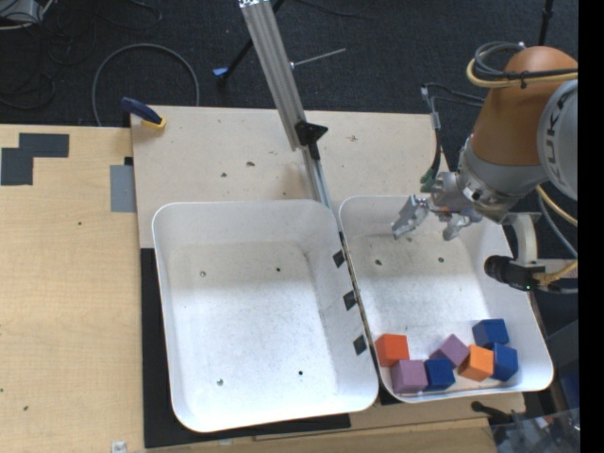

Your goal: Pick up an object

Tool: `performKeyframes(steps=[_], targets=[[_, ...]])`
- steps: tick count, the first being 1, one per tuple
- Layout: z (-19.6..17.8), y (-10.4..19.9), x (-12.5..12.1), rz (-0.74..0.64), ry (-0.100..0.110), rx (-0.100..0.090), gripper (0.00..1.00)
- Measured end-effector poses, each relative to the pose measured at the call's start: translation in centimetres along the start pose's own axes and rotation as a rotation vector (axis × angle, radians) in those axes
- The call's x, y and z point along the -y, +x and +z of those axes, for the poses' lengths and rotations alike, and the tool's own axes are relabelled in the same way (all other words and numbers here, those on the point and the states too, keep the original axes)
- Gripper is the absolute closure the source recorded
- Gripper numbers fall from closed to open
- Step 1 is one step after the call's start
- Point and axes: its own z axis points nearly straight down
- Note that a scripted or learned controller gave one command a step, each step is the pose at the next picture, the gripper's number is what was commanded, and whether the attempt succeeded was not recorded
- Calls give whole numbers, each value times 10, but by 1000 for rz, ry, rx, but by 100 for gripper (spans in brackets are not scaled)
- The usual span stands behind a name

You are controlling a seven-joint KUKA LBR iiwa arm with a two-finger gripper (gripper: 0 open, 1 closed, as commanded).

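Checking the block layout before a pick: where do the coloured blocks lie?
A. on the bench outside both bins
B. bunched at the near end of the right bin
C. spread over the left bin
B: the coloured blocks sit clustered at the near end of the right bin.

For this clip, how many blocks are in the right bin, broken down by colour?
orange blocks: 2
purple blocks: 2
blue blocks: 3
Total: 7, all clustered at the near end of the right bin.
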Motion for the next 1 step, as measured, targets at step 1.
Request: performKeyframes(steps=[1], targets=[[-63,63,37,-9,-6,-1,0]])
